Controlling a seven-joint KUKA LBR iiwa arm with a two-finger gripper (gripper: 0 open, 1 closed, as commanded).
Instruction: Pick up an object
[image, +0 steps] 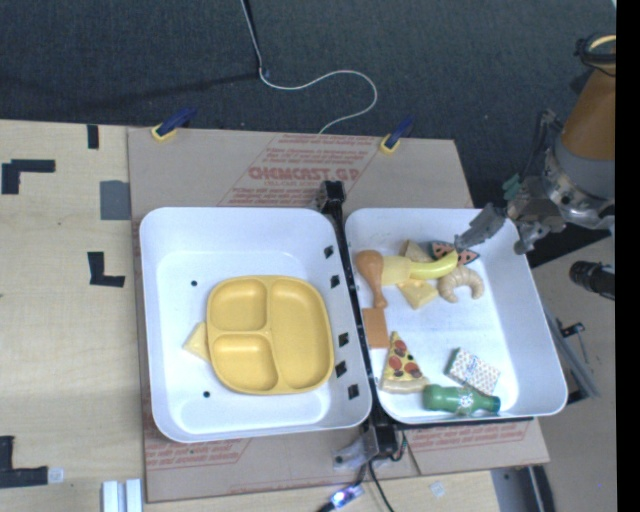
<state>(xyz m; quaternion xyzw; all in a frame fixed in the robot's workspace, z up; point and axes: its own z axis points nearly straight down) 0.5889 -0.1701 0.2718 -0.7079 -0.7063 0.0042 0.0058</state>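
Two shallow white bins are sitting side by side on a cardboard-covered bench, seen from above at a slant. The left bin (165, 250) is holding a yellow divided plate (270, 333) with a pale yellow wedge (195, 342) peeking out from under the plate's left edge. The right bin (525, 330) is holding a scatter of toy foods: a wooden spoon (372, 295), a yellow banana (435, 267), a pale cheese block (418, 292), a tan croissant (463, 285), a pizza slice (402, 364), a patterned white packet (473, 371) and a green bottle (458, 400) lying on its side near the front wall. The grey and orange arm is reaching in from the right, with its gripper (478, 232) hovering over the right bin's far right corner, just above the banana and croissant. Whether it is clenched or released is too unclear to tell; nothing is visibly gripped.
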